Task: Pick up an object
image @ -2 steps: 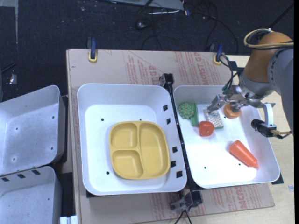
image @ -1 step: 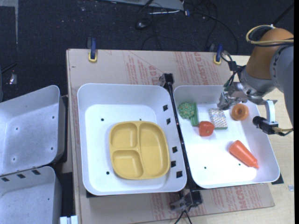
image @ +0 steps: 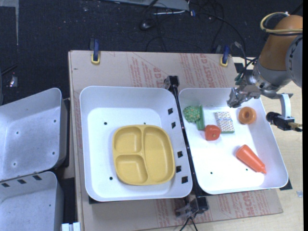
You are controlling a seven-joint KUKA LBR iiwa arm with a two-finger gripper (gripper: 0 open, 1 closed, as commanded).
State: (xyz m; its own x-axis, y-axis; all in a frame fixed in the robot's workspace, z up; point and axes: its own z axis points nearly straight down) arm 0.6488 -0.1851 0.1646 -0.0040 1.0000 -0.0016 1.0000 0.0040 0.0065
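Hovering at the right bin's [image: 276, 150] far edge, gripper [image: 236, 100] state impossible to tell, risking a knock to the doughnut [image: 247, 115] just beside, against the wall.

dark speckled floor [image: 43, 28] strewn with black cables [image: 211, 13]; cardboard sheet [image: 130, 69] clamped over the bench.

Yellow divided plate [image: 143, 154], two yellow clamps [image: 96, 57]
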